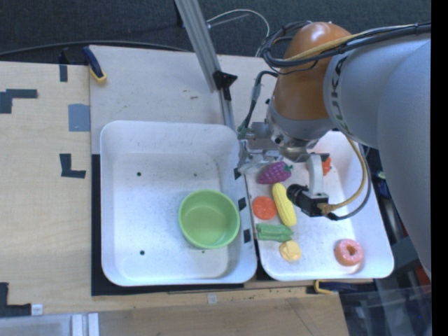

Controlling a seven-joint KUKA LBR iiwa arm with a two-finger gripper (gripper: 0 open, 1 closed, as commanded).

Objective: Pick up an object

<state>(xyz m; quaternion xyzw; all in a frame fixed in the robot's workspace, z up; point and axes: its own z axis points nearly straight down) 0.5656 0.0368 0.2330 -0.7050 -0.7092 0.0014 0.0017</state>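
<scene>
End effector (pixel 269 156) low over the right bin's (pixel 371 254) far-left corner, right above the purple grapes (pixel 274 171); grip state can't tell. Just below it: yellow corn (pixel 283 203), orange slice (pixel 264 207), green pod (pixel 274 232), small yellow piece (pixel 290 250), pink donut (pixel 348 252). Left bin (pixel 119 187) to its left holds a green bowl (pixel 208 219). No readable writing.

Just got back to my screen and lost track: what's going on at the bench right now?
The grey arm reaches in from the right, and its gripper is low over the near-left part of the right bin, just above the purple grapes. Nothing shows as lifted. The yellow corn, orange slice, green vegetable, small yellow piece and pink donut lie in that bin. The left bin holds a green bowl.
</scene>
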